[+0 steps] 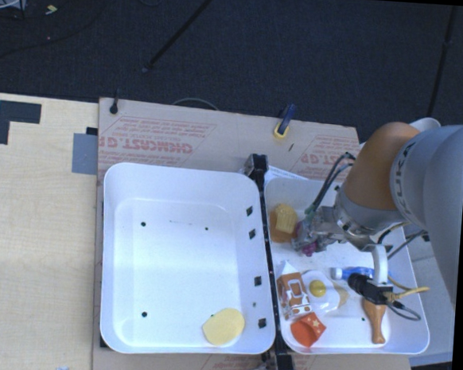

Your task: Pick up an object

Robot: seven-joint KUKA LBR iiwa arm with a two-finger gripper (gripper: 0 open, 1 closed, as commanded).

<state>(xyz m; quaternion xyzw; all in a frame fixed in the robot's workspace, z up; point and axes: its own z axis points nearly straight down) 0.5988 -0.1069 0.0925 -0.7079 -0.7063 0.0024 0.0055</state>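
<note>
**Claw low in the right bin, beside the yellow lump**

Starting at the left, the worktop (27, 244) is bare pale wood, with cardboard laid under the two bins. The left bin (126, 212) holds one thing, a flat pale yellow disc (223, 326) near its front right corner, well apart from the arm.

Across the divider, the right bin (410, 346) is crowded. A rounded yellow lump (284, 221) lies against its left wall; further forward are a patterned orange-and-white card (292, 292), a small red piece (308, 331), a small yellow ball (317, 288), a blue and white piece (352, 273), and a brown wooden handle (376, 319) running front to back.

The claw (310, 237) hangs low in the back half of this bin, the grey arm reaching in from the right. Whether it is open, closed or gripping something I cannot tell; a dark purplish shape shows at its tip, too small to read.

The nearest likely candidate is the yellow lump, just beside the claw on its left and a touch further back. It looks roughly round, so no long axis governs the approach; a short shift leftward would seem enough.
</note>
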